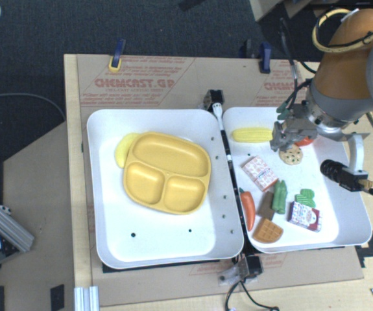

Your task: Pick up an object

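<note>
Whether the jaws stand wide or narrow you cannot tell from this slanted overhead view: the gripper (288, 138) is a dark grey cluster seen from above, and its lower end is lost against its own body. You see it low over the far part of the right bin (348, 235), with the grey and orange arm (349, 63) coming in from the right.

Look just under and beside the gripper: a round chocolate-chip cookie (292, 154) lies touching its lower edge, and a bit of something red (305, 141) peeks out on its right side. You cannot tell whether either one is between the jaws. A yellow corn cob (252, 135) lies just to the gripper's left, near the bin's far wall.

Nearer to you in the same bin you have a red-and-white checked packet (259, 173), an orange carrot (248, 207) along the left wall, a green pickle (279, 196) next to a brown stick (265, 207), a waffle (268, 231) at the near edge, and a purple packet (305, 216) with a green piece (305, 197) at its top.

In the left bin (108, 225) a yellow divided plate (167, 172) rests over a pale yellow item (123, 149), well apart from the gripper.
</note>
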`<state>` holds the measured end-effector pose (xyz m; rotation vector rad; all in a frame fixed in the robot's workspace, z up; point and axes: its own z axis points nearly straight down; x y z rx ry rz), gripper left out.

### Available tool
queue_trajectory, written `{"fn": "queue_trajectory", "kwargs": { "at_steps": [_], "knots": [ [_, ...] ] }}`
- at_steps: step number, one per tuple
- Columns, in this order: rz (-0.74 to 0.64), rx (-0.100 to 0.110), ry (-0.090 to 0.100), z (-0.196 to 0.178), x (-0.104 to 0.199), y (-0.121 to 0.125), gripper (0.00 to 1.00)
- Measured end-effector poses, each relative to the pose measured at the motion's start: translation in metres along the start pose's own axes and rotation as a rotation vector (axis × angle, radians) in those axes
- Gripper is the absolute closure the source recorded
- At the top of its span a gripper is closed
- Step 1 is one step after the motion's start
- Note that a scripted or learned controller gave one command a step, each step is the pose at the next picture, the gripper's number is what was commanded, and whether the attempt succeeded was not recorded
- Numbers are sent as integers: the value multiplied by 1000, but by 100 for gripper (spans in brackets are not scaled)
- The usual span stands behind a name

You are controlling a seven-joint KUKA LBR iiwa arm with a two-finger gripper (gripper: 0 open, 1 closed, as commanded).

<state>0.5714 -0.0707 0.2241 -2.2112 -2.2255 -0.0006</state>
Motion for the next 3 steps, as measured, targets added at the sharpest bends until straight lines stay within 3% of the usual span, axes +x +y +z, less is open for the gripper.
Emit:
{"fn": "queue_trajectory", "kwargs": {
  "at_steps": [2, 3],
  "knots": [
    [1, 1, -1, 4, 100, -6, 100],
    [1, 0, -1, -4, 140, -24, 100]
  ]
}}
